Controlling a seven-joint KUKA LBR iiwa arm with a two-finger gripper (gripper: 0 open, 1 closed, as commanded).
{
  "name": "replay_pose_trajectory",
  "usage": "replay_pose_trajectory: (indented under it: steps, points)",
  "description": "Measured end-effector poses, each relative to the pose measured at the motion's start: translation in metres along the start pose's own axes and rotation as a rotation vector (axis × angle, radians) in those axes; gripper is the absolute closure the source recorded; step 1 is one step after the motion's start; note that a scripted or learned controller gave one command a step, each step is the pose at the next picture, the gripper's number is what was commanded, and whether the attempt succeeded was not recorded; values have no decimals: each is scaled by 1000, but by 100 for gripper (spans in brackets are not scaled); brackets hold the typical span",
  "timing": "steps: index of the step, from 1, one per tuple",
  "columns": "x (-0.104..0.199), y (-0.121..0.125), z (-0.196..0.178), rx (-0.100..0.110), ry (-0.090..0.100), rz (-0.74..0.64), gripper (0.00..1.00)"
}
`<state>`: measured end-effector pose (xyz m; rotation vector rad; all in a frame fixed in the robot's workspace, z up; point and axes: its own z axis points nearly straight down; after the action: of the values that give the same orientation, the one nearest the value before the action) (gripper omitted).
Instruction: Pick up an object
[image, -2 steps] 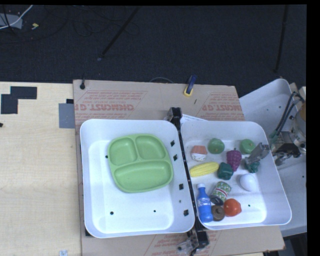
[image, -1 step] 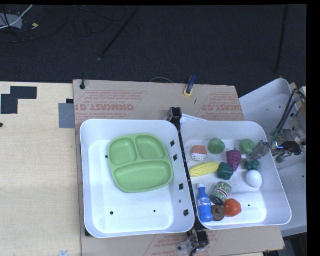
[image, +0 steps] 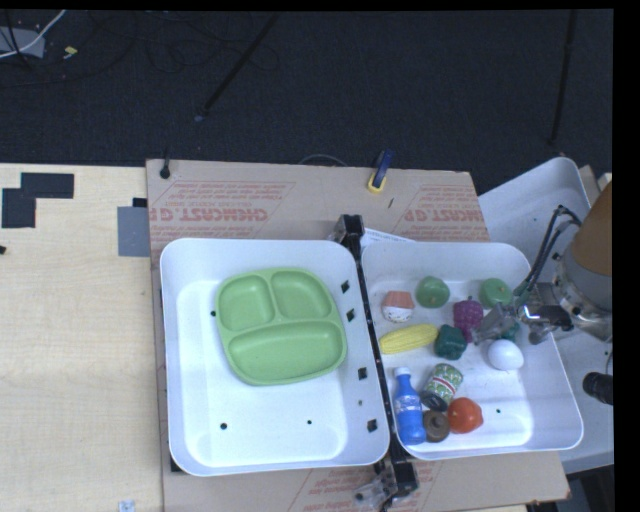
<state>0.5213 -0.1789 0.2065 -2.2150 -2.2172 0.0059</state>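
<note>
The arm's tool (image: 503, 325) hangs low at the right bin's (image: 545, 420) far right, among toy foods: purple grapes (image: 467, 314), a green apple (image: 494, 291) and a white egg (image: 505, 354). Whether it grips anything cannot be told. A green divided plate (image: 281, 326) lies in the left bin (image: 190, 420).

Two bins sit side by side on the surface (image: 70, 330) before me. The left bin (image: 190, 420) holds a divided plate (image: 282, 325). In the right bin (image: 545, 420), the corn (image: 408, 339) lies left of centre, with the egg (image: 505, 354) to its right. The bottle (image: 407, 405) lies in the near left corner, the can (image: 442, 383) just right of it and the tomato (image: 464, 414) beyond that. My hand (image: 510, 320) hovers behind the egg.
</note>
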Motion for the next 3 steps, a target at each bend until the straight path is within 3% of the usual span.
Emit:
replay_pose_trajectory:
  steps: [1, 2, 3]
  points:
    - [-4, -7, 50, 0, 0, 0, 0]
    - [-13, -2, 102, -14, -4, 2, 0]
    - [-12, -2, 120, -5, -1, 3, 0]
